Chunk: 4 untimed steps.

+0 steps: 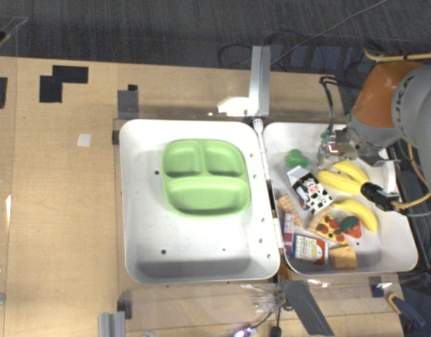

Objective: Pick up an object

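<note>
Wooden tabletop (54, 209) carrying two shallow white bins side by side, seen from above at a slant. Left bin (142, 251), the landmark for this legend, holds a green divided plate (203, 175) lying flat near its centre. Right bin (398, 248) touches the left bin's right wall and contains all the small objects. Grey arm (419, 107) with an orange band (373, 97) enters from the right of the left bin and hangs over the far part of the right bin; its gripper (335, 146) sits low above the objects, and whether the fingers are spread or pressed together cannot be told at this angle. Two yellow bananas (350, 181) lie well to the right of the left bin, just beside the gripper. A black-and-white patterned box (312, 192) lies nearer the left bin, beside the bananas. A toy pizza slice (330, 225) lies toward the near side. A small green object (297, 159) rests near the left bin's far right corner.
</note>
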Motion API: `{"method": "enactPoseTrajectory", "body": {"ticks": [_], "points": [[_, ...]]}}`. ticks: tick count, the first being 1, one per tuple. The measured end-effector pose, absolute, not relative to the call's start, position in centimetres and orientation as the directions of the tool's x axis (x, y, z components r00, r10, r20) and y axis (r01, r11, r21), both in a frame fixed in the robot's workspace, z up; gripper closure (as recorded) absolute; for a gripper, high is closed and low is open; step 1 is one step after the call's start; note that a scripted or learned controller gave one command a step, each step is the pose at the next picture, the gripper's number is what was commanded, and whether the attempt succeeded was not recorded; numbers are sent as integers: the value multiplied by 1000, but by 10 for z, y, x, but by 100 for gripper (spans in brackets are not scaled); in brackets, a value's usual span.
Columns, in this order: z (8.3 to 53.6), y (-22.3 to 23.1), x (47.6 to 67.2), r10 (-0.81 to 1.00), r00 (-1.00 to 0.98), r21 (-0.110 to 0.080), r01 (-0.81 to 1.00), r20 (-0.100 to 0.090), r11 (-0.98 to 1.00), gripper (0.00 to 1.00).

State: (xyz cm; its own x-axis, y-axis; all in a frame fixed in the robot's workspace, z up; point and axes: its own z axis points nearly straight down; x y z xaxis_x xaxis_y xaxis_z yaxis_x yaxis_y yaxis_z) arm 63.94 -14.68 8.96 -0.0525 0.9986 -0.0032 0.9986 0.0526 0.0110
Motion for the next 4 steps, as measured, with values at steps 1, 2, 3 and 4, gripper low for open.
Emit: {"method": "enactPoseTrajectory", "body": {"ticks": [1, 2, 3, 4], "points": [[89, -119, 666, 998, 64, 10, 998, 0, -64, 100], [89, -120, 666, 998, 65, 10, 998, -1, -65, 0], [91, -101, 598, 994, 112, 12, 994, 2, -112, 0], [92, -99, 572, 993, 119, 18, 993, 2, -119, 0]]}}
